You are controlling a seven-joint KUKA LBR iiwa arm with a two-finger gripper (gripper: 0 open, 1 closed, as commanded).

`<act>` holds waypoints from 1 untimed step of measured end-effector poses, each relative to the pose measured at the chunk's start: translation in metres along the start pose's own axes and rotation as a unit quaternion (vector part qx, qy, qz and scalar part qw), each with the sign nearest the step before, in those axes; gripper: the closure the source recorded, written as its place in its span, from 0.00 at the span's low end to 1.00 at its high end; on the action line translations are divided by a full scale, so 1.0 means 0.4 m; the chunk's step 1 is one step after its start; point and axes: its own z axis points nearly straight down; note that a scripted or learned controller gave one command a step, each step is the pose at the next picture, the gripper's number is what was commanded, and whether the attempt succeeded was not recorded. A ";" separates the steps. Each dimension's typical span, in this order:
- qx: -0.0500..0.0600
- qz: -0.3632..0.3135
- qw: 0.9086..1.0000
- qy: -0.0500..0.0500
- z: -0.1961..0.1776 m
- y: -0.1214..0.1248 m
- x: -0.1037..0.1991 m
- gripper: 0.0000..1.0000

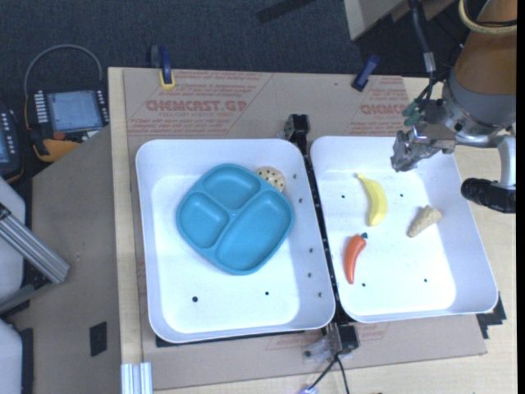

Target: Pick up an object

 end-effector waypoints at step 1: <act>0.000 0.000 1.000 0.000 0.020 -0.035 0.136 1.00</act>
